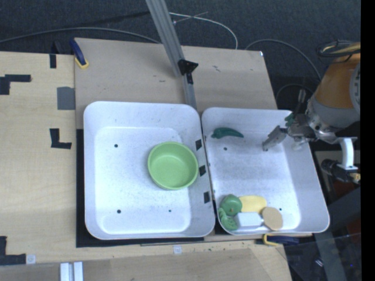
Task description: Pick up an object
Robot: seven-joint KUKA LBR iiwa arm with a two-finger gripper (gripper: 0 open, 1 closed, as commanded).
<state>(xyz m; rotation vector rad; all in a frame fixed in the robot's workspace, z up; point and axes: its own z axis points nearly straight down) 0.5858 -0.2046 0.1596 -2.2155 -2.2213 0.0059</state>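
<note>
Front-edge heap: a small pile of objects lies in the right bin's front left corner, nearest the lens, holding a green round piece, a yellow piece, a white block and a tan disc, all touching or overlapping.
Bench: pale wood, carrying both bins side by side; dark tape marks sit toward its left edge.
Left bin: shallow, white, speckled; its right wall touches the right bin.
Right bin: shallow, white; the arm enters over its back right corner.
Arm: grey with an orange band, at the bench's right edge.
Green bowl: upright, right of centre in the left bin, near the right wall.
Gripper: tilted down over the right bin's back right area, well apart from the heap; nothing visible in it, and whether the fingers are spread or pressed together cannot be told.
Dark green piece: slim, curved, lying near the right bin's back left corner, apart from the gripper.
</note>
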